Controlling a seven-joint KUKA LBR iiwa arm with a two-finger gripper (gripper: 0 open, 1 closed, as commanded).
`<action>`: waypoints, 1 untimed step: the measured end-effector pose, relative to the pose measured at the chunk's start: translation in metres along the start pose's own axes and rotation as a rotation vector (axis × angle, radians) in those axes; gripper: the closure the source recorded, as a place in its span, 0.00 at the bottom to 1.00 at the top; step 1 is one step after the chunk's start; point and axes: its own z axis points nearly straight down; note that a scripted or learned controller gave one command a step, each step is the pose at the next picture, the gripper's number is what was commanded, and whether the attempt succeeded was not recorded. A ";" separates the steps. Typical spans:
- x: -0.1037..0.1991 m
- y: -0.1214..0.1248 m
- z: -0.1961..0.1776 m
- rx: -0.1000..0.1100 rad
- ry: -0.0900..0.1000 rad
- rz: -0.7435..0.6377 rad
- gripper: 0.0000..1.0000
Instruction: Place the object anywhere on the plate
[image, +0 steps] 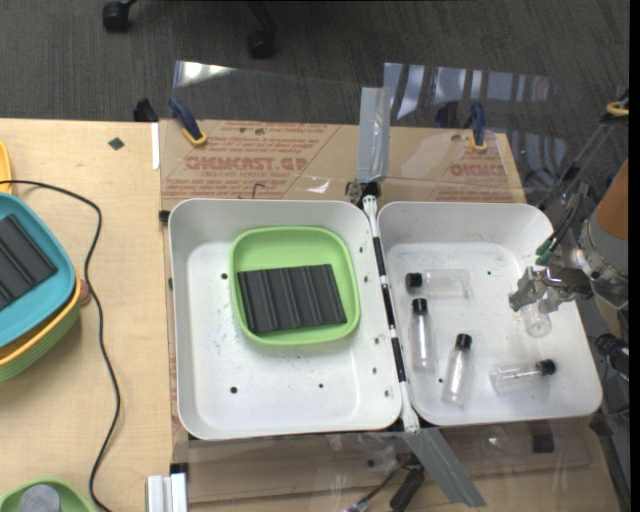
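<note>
Green plate (294, 296) sits in the left bin (200, 380), toward that bin's upper middle. A dark ribbed insert (292, 298) covers most of the plate's floor. No vial on the plate.

All vials lie right of the plate, in the right bin (500, 225), across the seam where the two bins meet. Four clear vials with black caps:
- one (438, 283) nearest the plate's upper right, lying flat, cap pointing toward the plate
- one (421, 331) below it, lying lengthwise, cap at the far end
- one (457, 366) further from the plate, tilted, cap uppermost
- one (520, 375) furthest right and low, lying flat, cap pointing away from the plate

End effector (537, 300) is well right of the plate, over the right bin's right side, just inside the rim. A clear vial-like shape (539, 322) shows directly under its tip; cannot tell whether it is gripped or merely lying beneath. Cannot tell whether the fingers are open or closed.

Left of the plate, on the wooden counter (80, 430): stacked teal and green trays (35, 290) at the edge, black cable (100, 330) looping past them.
</note>
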 end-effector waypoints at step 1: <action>0.000 0.000 0.000 0.000 0.000 0.000 0.00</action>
